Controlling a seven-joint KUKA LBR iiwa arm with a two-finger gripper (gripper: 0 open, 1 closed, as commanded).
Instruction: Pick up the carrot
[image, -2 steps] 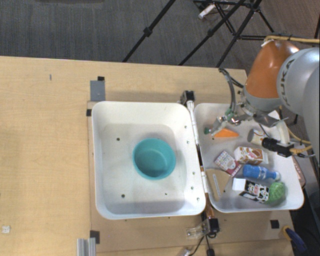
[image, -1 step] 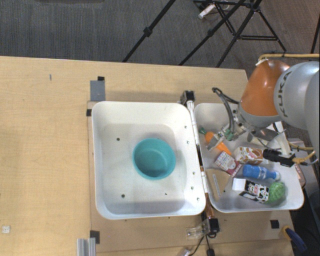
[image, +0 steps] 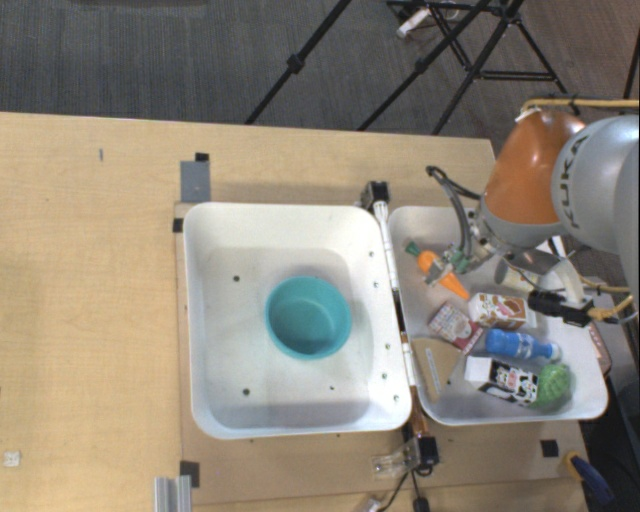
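Carrot (image: 443, 274) lies in right bin (image: 590, 400), far-left part, by a small green piece. Tool (image: 462, 255) just beside the carrot's far end; grip state: cannot tell. Teal bowl (image: 308, 317) in left bin (image: 215, 300). Blue bottle (image: 520, 347) nearer, right of carrot.

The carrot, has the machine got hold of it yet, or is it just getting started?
Not yet lifted, as far as the view shows. The carrot lies in the right bin among small packages and a blue bottle. The arm has reached over that bin, its gripper close above the carrot. Whether it grips is unclear. Grasping and lifting remain.
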